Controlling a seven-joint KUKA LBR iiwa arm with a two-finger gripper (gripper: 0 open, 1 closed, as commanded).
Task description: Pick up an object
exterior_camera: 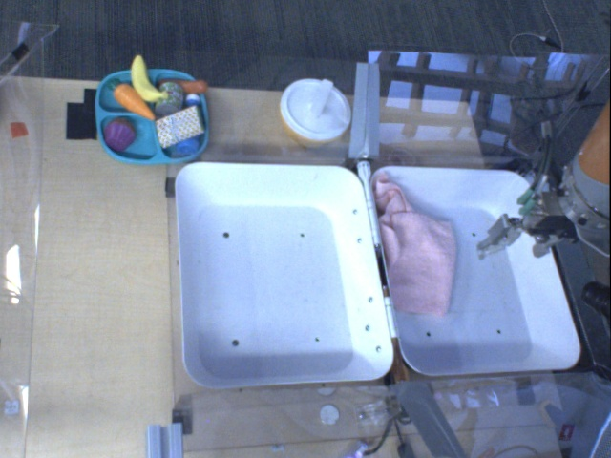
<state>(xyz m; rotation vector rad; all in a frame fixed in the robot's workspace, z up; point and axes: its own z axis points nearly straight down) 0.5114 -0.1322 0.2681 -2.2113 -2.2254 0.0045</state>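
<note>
While the gripper (516,235) hangs over the right side of the right bin (496,351), the pink cloth (417,253) lies to its left in the picture, apart from the fingers and against that bin's left wall. One silver finger (495,236) slants toward the cloth; whether the fingers stand wide or narrow cannot be told from this angle, and nothing shows between them. Crumpled, the cloth runs lengthwise from the bin's near part toward its far wall, so the coming reach likely goes leftward and down. Beside it, the left bin (277,351) shows only its bare floor. Farther back on the bench sit a white lidded bowl (315,110) and a blue tray (119,151) holding toy food, a banana (144,80) among it.
</note>
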